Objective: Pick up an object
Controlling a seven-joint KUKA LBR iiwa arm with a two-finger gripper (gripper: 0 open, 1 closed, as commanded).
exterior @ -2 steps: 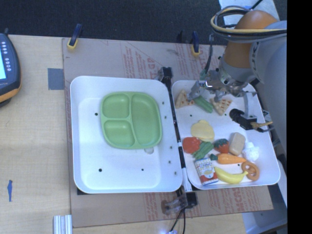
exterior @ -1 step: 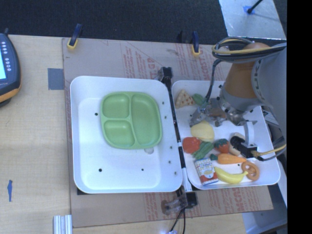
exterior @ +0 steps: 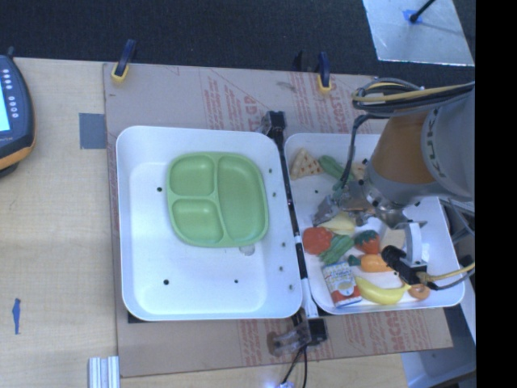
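Observation:
The right bin (exterior: 452, 293) holds a heap of toy foods. Among them are a tan wedge (exterior: 305, 164), a green vegetable (exterior: 329, 166), a red tomato (exterior: 317, 238), a yellow piece (exterior: 340, 225), a green pod (exterior: 338, 249), an orange carrot (exterior: 374, 262), a banana (exterior: 380, 292) and a small carton (exterior: 341, 284). My gripper (exterior: 333, 208) hangs low over the bin's left middle, just above the yellow piece and the tomato. The grey arm with its orange band (exterior: 404, 148) covers the bin's far right part.
The left bin (exterior: 145, 281) carries a green divided plate (exterior: 218, 199). A black divider (exterior: 287, 192) runs between the bins. Clamps (exterior: 123, 61) hold the cardboard at the back. A handheld controller (exterior: 12, 111) lies at the far left of the bench.

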